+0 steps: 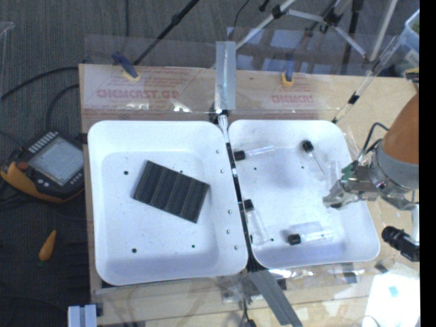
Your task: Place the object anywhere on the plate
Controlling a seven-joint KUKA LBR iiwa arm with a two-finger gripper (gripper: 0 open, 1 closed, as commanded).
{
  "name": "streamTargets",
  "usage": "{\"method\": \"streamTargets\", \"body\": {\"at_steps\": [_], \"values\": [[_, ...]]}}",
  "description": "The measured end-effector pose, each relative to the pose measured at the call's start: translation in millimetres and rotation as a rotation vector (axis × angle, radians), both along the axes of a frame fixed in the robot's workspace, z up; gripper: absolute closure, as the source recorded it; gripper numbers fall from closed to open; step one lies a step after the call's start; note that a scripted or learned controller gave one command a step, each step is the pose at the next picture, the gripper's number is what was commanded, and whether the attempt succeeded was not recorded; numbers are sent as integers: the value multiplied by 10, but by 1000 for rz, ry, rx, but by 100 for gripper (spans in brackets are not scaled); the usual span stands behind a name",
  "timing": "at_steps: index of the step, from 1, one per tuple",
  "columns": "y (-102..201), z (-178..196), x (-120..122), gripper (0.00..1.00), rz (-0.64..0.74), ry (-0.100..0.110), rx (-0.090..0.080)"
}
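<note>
We look down on two shallow white plastic bins side by side. In the left bin [109, 176], a dark grey ribbed rectangular plate [170, 191] lies flat near the centre, tilted so its long side runs from ten o'clock to four o'clock. The right bin [272, 131] holds several clear plastic tubes with black caps: one [253, 153] at ten o'clock, one [312, 154] at one o'clock, one [308, 236] at six o'clock. The grey arm's two-finger gripper [338, 197] sits at the right bin's three o'clock rim; we cannot tell how its pincer stands.
</note>
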State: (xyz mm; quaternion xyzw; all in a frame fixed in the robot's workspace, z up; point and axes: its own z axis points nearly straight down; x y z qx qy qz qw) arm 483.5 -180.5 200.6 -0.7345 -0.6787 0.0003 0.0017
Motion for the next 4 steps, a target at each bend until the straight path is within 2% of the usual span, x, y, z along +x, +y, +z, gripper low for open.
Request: {"method": "streamTargets", "body": {"at_steps": [1,2,3,4], "values": [[813,244,149,100,-167,0,-3],[1678,-188,659,100,-222,3,-3],[1996,-180,1176,100,165,1,-4],[2827,260,984,100,330,0,-3]]}}
